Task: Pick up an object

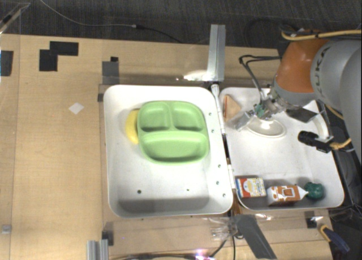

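Gripper point(253, 116) sits low in the far part of the right bin point(283, 165), reaching in from the right on the arm point(328, 72). Whether it is wide, narrow or holding anything cannot be told; the tip is small and blurred against the white floor.

Ordered by size:

1. Bench point(51, 157): carries both bins side by side, so either lies within reach.
2. Left bin point(121, 185): holds a green tray point(171, 130) with three compartments, set toward the far side. A yellow item point(131, 126) lies just beside the tray's left edge, partly hidden by it, so a clean grasp there looks difficult.
3. Right bin: holds the smaller items, which are the likelier targets. The arm's position over this bin fits that judgement.
4. Clear dish point(266, 127): a pale, glassy round piece directly beside the gripper tip. It is probably the item under attempt. Its outline is faint and low, which may make a firm grip unreliable.
5. Brown carton point(286, 194): lies on its side along the near wall, with a small white and red box point(250, 186) just to its left.
6. Tan wedge point(231, 107): rests against the far left corner, near the gripper.
7. Green ball point(315, 191): touches the carton's right end, in the near right corner.

Items along the near wall are well apart from the gripper.
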Robot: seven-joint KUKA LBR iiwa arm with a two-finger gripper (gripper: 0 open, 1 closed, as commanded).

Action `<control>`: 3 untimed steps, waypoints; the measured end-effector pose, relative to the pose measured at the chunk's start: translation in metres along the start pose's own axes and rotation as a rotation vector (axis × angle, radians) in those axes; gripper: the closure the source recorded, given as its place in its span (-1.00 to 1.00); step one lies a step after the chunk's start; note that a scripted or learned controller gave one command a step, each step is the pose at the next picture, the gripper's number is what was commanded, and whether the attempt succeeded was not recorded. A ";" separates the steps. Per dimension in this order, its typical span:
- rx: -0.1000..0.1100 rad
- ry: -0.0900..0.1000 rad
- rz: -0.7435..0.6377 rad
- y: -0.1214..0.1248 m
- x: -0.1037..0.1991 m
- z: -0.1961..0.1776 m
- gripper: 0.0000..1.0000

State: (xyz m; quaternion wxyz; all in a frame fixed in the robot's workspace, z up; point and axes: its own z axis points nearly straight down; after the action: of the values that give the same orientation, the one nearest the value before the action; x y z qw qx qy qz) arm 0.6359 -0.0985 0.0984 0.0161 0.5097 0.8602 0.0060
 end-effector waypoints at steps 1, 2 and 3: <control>0.016 0.018 -0.322 -0.019 -0.034 -0.075 -1.00; 0.009 0.013 -0.324 -0.016 -0.034 -0.088 1.00; 0.010 0.013 -0.324 -0.016 -0.034 -0.088 -1.00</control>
State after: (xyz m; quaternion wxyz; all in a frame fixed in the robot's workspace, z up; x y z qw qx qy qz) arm 0.6356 -0.1356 0.1867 0.0089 0.3645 0.9312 0.0025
